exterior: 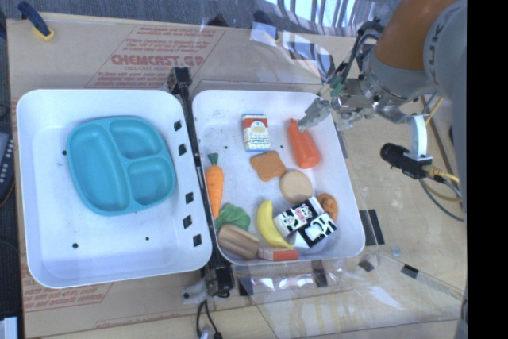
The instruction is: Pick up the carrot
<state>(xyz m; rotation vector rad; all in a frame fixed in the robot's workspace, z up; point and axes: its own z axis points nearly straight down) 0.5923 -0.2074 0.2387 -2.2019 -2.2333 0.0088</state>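
fingers [317, 112] hover over the right bin's [230, 103] far corner, state unclear, well apart from carrot [214, 182].

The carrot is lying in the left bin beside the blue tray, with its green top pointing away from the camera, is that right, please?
Not quite: the camera view shows the carrot lying in the right bin, against its left wall. The blue tray sits alone in the left bin. The green top does point away.

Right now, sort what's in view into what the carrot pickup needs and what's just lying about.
Needed: carrot, end effector.

Lying about: blue tray, banana, small carton, orange-red block, round bun, black-and-white carton.
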